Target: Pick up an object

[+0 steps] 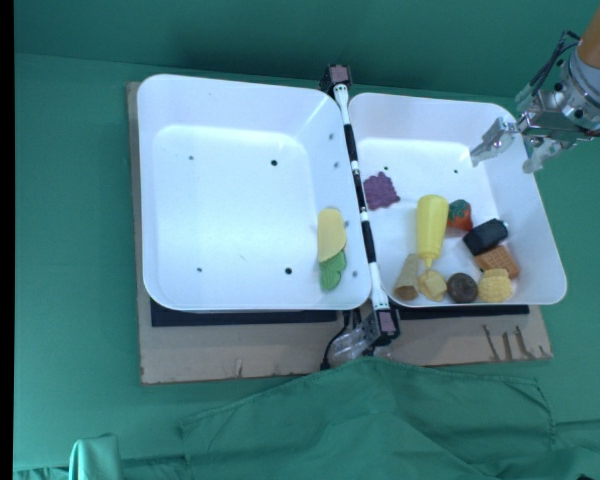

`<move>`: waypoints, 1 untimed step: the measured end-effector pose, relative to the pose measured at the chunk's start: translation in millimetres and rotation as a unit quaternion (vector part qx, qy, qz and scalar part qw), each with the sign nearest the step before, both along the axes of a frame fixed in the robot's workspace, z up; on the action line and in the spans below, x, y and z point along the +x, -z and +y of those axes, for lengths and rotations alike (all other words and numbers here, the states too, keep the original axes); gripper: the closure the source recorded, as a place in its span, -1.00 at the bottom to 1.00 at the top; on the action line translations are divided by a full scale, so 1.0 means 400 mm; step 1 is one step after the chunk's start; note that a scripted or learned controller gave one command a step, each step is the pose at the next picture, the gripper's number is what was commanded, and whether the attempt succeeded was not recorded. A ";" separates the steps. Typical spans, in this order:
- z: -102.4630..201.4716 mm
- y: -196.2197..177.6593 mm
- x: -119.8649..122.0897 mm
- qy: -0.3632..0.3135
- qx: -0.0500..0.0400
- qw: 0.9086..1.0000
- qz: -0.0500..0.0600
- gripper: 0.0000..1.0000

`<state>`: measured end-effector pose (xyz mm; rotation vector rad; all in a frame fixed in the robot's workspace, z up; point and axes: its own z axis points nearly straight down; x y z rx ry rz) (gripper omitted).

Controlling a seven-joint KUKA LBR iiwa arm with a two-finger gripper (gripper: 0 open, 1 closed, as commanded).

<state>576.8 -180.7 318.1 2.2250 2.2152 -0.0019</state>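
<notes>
Hovering above the far right corner of the right bin [540,208], the gripper [512,146] is spreading its two fingers wide with nothing between them. Its grey wrist is slanting in from beyond that bin's right rim, fingers pointing down and slightly toward the bin's middle, well apart from every toy.

Inside the right bin, the likeliest pick is the yellow bottle [431,225], lying lengthwise near the bin's middle with its neck pointing toward the near wall. It is looking like a light, stiff plastic toy with a smooth, probably slippery skin, so closing across the broad body rather than the narrow neck seems the safer hold.

Toward the bin's right wall, the strawberry [460,213] is sitting just beside the bottle, with a black block [485,235] and a waffle piece [497,259] close behind it. Against the bin's near wall, a chocolate doughnut [462,287] and small yellow pieces are crowding together, which could be making a clean closure harder there. A purple grape bunch [380,190] is lying alone near the bin's left wall, flat and probably hard to pinch.
</notes>
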 end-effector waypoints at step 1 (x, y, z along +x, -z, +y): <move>0.042 0.218 0.133 -0.002 0.001 1.000 0.003 -1.00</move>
